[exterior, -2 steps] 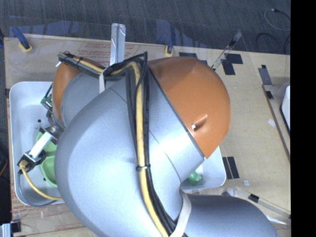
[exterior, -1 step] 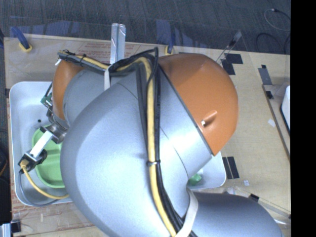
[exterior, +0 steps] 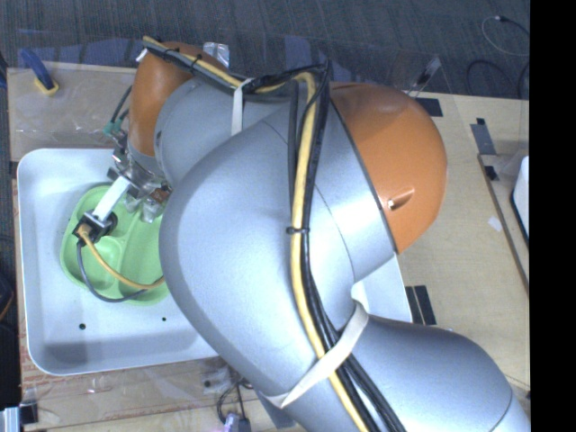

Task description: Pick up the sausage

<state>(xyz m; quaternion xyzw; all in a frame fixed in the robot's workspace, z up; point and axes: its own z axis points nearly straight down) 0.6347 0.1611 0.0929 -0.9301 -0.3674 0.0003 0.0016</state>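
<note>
My gripper (exterior: 144,203) is low over the left white bin (exterior: 45,241), right above a pale green rounded thing (exterior: 126,255) that lies in the bin's middle. The grey arm (exterior: 270,241) with its orange band (exterior: 148,88) reaches in from the right and covers much of the bench. Whatever lies directly under the gripper and the arm is hidden.
The bin's left and near floor (exterior: 63,331) shows bare white plastic with two small dark dots. A blue and yellow item (exterior: 38,72) lies on the bench at the far left corner. The wooden bench top (exterior: 468,241) is open to the right of the arm.
</note>
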